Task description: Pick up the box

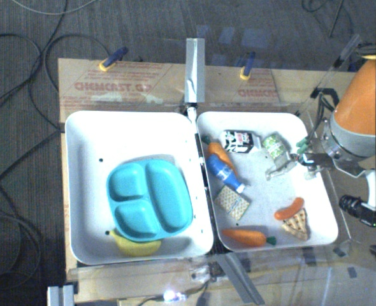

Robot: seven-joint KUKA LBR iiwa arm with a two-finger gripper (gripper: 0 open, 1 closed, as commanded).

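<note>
Black-and-white box (238, 141) lies at the upper middle of the right bin (315, 231), well left of the gripper (281, 166), whose spread fingers pinch nothing.

the desk (169, 85), a brown printed board filling mid-frame, carries two shallow white bins side by side, the left bin (86, 171) and right bin (315, 228), with two clamps (113, 58) at its upper edge.
</note>
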